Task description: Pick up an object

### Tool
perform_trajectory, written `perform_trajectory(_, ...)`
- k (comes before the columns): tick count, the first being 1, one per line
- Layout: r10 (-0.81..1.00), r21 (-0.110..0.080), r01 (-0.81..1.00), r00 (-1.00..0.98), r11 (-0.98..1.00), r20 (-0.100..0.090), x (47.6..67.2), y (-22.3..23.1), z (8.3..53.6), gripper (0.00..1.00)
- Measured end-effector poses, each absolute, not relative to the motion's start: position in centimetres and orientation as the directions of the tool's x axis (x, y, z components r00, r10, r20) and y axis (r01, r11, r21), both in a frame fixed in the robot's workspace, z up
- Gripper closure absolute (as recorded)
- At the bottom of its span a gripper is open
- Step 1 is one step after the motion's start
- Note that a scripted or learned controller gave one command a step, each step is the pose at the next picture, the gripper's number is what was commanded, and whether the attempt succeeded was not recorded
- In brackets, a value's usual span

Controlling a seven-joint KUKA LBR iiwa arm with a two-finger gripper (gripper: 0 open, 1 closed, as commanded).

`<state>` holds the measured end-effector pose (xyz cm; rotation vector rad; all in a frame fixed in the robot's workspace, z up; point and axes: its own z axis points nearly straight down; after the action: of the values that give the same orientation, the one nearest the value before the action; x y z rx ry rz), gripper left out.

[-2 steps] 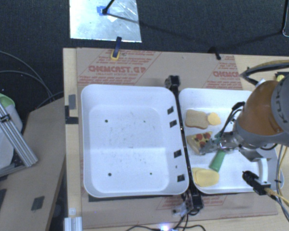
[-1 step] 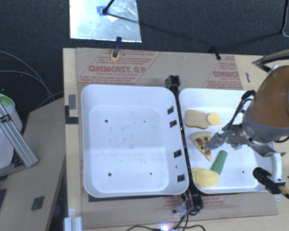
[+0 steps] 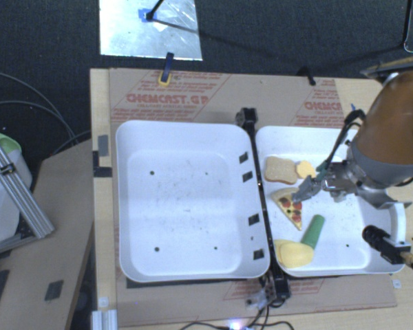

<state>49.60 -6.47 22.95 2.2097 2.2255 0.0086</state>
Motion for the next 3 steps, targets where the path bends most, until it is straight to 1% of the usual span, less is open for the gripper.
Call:
perform_trajectory(1, 1.0, -0.002, 1.0, 0.002, -0.002, -0.001, 48.6, -9.6, 18.5, 0.0)
perform_trajectory(2, 1.0, 0.016, 1.0, -0.008, 0.008, -0.001, 48.9, -7.6, 30.2, 0.0)
perform_trajectory(3, 1.0, -0.01, 1.0, 0.0, 0.0, 0.002, 48.4, -7.6, 17.8, 0.0)
